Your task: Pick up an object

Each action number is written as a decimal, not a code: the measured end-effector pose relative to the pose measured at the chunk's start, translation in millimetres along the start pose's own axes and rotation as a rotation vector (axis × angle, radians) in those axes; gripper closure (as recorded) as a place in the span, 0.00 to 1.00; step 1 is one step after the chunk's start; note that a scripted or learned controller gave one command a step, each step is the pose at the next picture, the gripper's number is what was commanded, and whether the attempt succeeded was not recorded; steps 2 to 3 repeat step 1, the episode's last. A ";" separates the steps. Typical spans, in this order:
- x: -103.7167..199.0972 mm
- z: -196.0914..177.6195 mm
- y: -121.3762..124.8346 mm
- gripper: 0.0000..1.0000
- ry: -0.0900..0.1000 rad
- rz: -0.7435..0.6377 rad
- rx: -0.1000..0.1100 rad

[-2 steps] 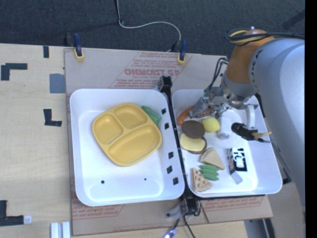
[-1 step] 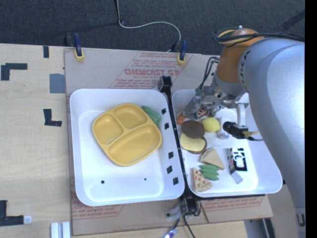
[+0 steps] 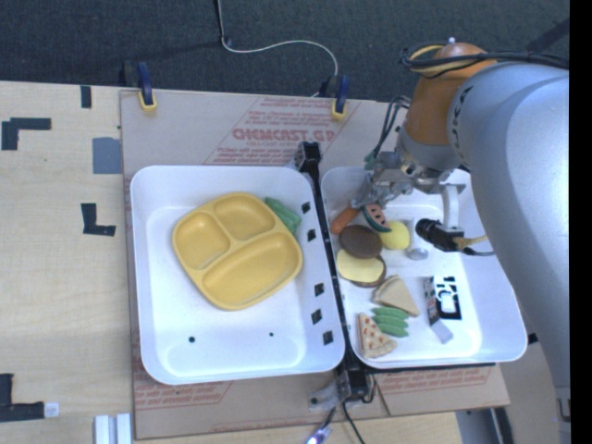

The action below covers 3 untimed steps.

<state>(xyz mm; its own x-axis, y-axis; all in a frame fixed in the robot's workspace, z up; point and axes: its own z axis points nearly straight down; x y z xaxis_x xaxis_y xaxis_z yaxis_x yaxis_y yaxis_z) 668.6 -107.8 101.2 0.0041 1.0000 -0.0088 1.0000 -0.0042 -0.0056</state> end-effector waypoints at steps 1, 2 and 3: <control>-7.1 -93.3 -76.4 1.00 0.007 -0.002 -0.009; -7.1 -93.3 -76.4 1.00 0.007 -0.002 -0.009; -7.1 -93.3 -76.4 1.00 0.007 -0.002 -0.009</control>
